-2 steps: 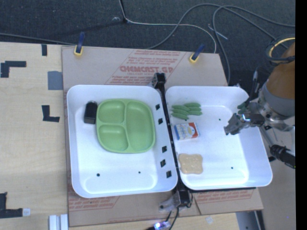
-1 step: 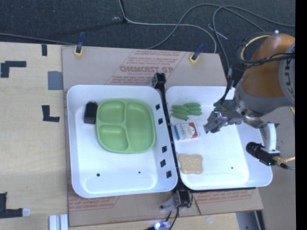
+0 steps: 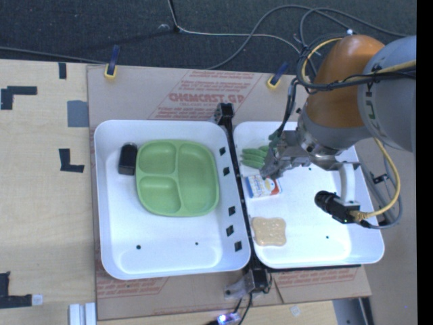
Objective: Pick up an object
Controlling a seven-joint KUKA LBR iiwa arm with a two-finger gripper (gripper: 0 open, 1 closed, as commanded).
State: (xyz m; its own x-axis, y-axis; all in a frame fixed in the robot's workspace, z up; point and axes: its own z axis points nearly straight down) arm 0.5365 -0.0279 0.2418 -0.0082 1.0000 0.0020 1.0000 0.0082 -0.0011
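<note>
My gripper (image 3: 272, 166) hangs over the upper left part of the right bin (image 3: 338, 249). Its tip sits between a green ridged object (image 3: 255, 156) and a small white, blue and red carton (image 3: 260, 185). A tan slice of bread (image 3: 268, 231) lies lower in the same bin. In the left bin (image 3: 162, 256) a green divided plate (image 3: 177, 178) lies flat, with a small black block (image 3: 127, 159) at its left edge.
A black divider (image 3: 233, 181) with clips runs between the two bins. The grey arm with its orange band (image 3: 345, 80) covers the right bin's upper right. A black cable plug (image 3: 335, 206) and cables hang over the right bin's right side.
</note>
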